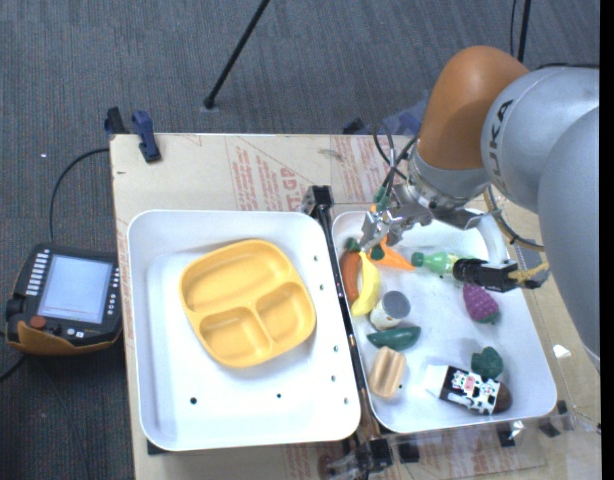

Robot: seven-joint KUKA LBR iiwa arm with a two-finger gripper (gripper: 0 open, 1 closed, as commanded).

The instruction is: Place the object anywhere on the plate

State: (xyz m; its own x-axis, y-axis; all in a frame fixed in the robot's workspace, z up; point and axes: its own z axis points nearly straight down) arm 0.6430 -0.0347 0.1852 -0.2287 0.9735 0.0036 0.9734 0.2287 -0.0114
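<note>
The carrot (391,259) lay just under the end effector (380,230), crowded by the banana (367,284) and bottle (439,262), so a grab could, I judged, snag a neighbour or slip; how the end effector stood I could not tell. The plate (247,301) sat well off to its left in the other bin (157,398). Both bins rested on a table (247,168) over grey carpet, a pendant (67,298) beyond.

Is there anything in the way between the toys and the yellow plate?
Only the bins' two raised rims, meeting between the right bin's toys and the yellow plate in the left bin. The gripper is over the carrot, so a toy must be lifted over them.
</note>
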